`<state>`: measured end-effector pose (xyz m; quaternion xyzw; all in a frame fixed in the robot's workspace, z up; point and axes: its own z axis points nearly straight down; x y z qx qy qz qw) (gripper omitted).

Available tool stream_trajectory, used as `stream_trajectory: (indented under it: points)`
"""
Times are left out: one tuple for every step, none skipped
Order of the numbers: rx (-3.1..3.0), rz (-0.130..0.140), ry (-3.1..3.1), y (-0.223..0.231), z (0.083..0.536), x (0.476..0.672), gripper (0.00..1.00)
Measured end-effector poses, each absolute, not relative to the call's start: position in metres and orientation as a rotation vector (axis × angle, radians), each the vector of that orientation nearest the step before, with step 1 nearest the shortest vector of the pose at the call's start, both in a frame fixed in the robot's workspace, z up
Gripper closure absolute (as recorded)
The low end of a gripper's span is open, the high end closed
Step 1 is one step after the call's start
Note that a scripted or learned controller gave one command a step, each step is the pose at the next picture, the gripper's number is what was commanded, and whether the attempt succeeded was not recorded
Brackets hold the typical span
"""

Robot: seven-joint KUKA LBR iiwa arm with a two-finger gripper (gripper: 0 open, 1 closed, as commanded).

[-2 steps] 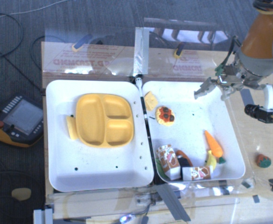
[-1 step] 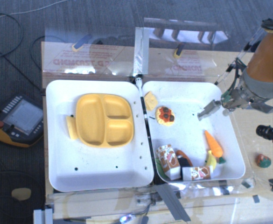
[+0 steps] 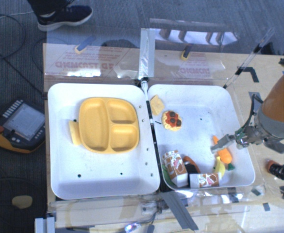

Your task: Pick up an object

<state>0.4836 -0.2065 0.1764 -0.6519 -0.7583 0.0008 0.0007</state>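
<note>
The right bin (image 3: pixel 200 106) holds several toy foods. A yellow cracker square (image 3: pixel 156 104) lies near its left wall, with a round pizza-like toy (image 3: pixel 172 120) beside it. An orange carrot (image 3: pixel 225 156) lies near the right wall, and a small orange piece (image 3: pixel 215 139) sits just above it. Along the front lie a patterned box (image 3: pixel 174 163), a dark red item (image 3: pixel 190 165), a white carton (image 3: pixel 205 180) and a small yellow banana (image 3: pixel 220 168). My gripper (image 3: pixel 220 144) reaches in from the right, low over the carrot and the orange piece.
The left bin (image 3: pixel 64 174) carries a yellow divided plate (image 3: pixel 108 124), with a thin yellow piece (image 3: pixel 74 133) at its left edge. The ridge (image 3: pixel 150 130) where the two bins meet runs down the middle. A handheld controller (image 3: pixel 16 125) lies on the floor at left.
</note>
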Motion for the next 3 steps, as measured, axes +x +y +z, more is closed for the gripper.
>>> stream_trajectory:
  points:
    - [-2.006,-0.011,-2.414,-0.214,0.099,0.498,0.0]
    - [-2.008,-0.007,-2.412,-0.215,0.106,0.497,1.0]
    - [-2.124,0.003,-2.315,-0.123,0.218,0.546,1.0]
